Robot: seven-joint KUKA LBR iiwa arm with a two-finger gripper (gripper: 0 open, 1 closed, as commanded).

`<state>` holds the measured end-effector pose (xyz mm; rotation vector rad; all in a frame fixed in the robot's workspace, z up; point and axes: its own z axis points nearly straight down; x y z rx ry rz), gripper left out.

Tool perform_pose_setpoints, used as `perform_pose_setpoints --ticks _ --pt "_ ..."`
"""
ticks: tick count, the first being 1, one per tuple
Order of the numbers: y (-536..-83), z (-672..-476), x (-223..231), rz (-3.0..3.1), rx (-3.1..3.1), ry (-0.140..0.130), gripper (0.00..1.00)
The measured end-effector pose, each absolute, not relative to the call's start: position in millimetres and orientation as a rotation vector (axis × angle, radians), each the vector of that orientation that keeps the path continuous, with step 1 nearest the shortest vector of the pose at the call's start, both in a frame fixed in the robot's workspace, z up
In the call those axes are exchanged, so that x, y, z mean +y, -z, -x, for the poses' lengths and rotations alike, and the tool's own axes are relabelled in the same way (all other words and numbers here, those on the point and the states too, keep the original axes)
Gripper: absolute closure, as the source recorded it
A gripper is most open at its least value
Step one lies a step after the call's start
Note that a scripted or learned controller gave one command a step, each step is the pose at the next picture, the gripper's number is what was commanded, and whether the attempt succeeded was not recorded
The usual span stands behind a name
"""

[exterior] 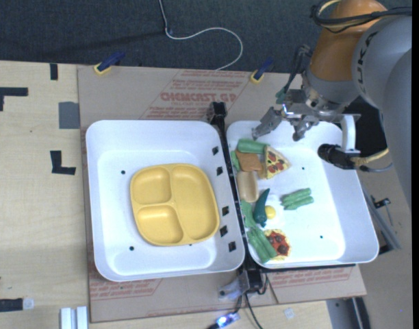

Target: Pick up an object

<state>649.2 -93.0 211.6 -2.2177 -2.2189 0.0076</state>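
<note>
My gripper (283, 127) hovers over the far left part of the right bin (333, 177), open, with nothing between its fingers. Just in front of it, along the bin's left wall, lie toy foods: a green piece (250, 146), a brown bread slice (248, 161), a pizza slice (275, 162) and a tan piece (247, 186). Further forward are a green bean pod (296, 199), a teal and yellow piece (262, 212), another green piece (258, 242) and a second pizza slice (278, 242).
The left bin (113, 149) holds a yellow divided plate (174, 203). A black clip (217, 111) sits at the far end of the wall between the bins. The arm's grey body (381, 53) rises at the right. A white cable (196, 33) lies behind the bench.
</note>
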Motion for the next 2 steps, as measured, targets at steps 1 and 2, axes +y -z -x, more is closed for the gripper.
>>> perform_pose_setpoints --ticks 1,2 --pt "-146.5 -648.8 -93.3 2.216 -2.22 -0.009 0.0" --pt "-91.2 -645.6 -99.5 2.227 -2.231 0.003 0.0"
